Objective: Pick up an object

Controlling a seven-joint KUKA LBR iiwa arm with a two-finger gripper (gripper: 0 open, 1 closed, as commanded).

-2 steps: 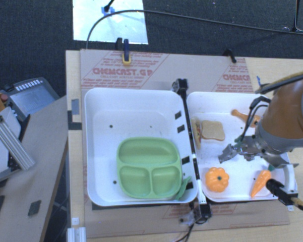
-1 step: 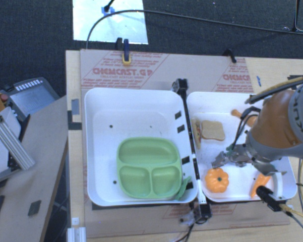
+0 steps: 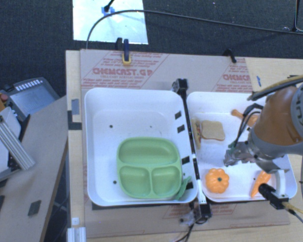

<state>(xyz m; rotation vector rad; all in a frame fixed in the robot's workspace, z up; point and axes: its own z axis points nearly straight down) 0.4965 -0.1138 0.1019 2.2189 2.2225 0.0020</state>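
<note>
Orange shows on the band above your arm's wrist, and below it the gripper (image 3: 235, 157) hangs low inside the right bin (image 3: 211, 101), over bare white floor. You cannot tell from this slant whether it is spread or pressed together; nothing can be seen pinched in it.

Just down and to the left of the gripper sits the toy pumpkin (image 3: 217, 180), upright with its green stem on top, close to it but apart. Up and to the left of the gripper lies the sandwich (image 3: 210, 130), flat on the bin floor, near the divider between the bins. Down and to the right, past the gripper body, the carrot (image 3: 259, 182) lies tilted by the bin's near rim. Above the gripper, a small orange piece (image 3: 237, 114) pokes out from behind your arm; what it is cannot be told.

Well off to the gripper's left, in the left bin (image 3: 136, 105), rests a green divided plate (image 3: 148, 166) with three compartments.
</note>
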